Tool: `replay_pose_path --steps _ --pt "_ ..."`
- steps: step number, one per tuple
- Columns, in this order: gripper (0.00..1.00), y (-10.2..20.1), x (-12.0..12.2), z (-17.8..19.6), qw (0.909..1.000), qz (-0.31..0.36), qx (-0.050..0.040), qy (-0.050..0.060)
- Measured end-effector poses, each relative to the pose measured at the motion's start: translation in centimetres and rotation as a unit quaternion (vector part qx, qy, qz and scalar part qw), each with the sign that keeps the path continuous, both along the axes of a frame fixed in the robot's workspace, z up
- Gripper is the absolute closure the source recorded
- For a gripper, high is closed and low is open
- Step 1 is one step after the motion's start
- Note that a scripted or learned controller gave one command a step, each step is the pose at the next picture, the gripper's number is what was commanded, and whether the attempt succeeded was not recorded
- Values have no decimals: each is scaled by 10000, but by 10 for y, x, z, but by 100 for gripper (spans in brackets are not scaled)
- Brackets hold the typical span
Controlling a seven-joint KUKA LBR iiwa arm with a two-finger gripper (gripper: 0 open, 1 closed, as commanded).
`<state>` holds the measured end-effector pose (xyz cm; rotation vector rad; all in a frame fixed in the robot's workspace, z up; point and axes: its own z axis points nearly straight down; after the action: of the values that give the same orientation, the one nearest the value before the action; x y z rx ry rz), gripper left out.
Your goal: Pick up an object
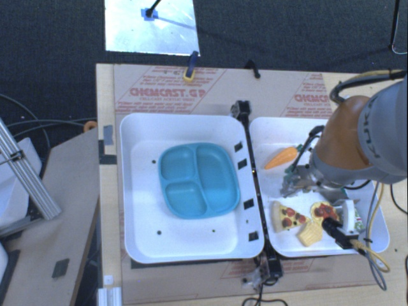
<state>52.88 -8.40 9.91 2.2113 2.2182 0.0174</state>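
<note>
In the right-hand bin point(268, 132), the gripper point(292, 185) is hanging just above the floor between the toy carrot point(281, 157) and the pizza slice point(288, 216); whether it is spread or pinched cannot be told. Sitting between the two toys, it is risking closing on bare plastic, or nudging the carrot aside.

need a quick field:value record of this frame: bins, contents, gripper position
left bin: holds a blue divided plate, lying flat
right bin: toy carrot, pizza slice, yellow waffle-like piece, a second red-topped food piece
gripper: low in the right bin, between the carrot and the pizza slice
grasp: nothing visibly between the fingers
arm: enters from the right, hides part of the right bin
</note>
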Motion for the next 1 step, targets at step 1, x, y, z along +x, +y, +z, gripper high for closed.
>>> replay_pose_path --steps 1 --pt "100 62 -34 90 10000 34 5 49"
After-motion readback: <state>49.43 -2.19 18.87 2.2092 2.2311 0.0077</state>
